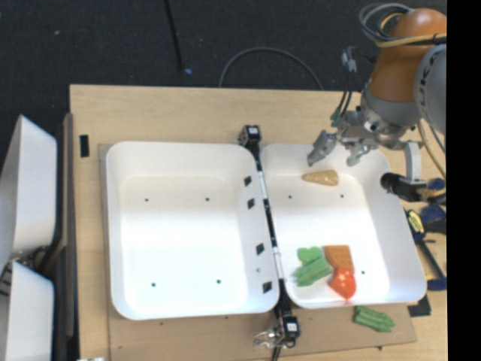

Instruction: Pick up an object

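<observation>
Green toy (pixel 373 320) on bench (pixel 173 111) just outside right bin (pixel 391 232); black cable (pixel 270 59) beyond.

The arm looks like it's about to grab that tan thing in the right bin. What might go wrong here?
1. The gripper hangs open above the tan piece, which lies flat and low; the fingers may close on air or nudge it aside.
2. The piece lies near the right bin's far wall, so a finger might strike the wall on the way down.
3. A green piece lies on the bench outside the bin; a weak grip might drop this one outside too.
</observation>
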Available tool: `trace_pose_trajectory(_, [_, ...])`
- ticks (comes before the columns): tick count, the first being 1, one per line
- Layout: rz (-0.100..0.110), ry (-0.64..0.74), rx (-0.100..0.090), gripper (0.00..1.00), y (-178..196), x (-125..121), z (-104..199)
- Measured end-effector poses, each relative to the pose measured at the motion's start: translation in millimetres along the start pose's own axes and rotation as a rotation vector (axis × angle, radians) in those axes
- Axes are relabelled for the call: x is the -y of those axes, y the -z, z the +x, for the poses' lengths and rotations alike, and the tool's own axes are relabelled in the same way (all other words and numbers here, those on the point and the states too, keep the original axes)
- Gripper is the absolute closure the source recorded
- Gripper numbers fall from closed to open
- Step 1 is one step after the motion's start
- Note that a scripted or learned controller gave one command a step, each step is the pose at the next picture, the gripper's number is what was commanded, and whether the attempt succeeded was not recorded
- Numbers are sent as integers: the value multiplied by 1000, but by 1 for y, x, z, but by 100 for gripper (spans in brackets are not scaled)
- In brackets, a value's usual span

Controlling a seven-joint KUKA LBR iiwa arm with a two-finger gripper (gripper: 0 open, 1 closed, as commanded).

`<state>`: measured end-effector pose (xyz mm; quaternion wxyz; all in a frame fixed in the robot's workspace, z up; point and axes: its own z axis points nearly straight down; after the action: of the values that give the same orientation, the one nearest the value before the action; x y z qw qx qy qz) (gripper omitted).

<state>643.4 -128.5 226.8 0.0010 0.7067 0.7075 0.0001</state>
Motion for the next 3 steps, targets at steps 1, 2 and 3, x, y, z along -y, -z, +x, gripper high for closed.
trace_pose_trajectory(1, [0, -4, 2, 0, -102, -40, -56])
trace_pose_trajectory(2, [-4, -2, 2, 0, -124, -38, -64])
trace_pose_trajectory(3, [1, -3, 2, 0, -125, -6, -81])
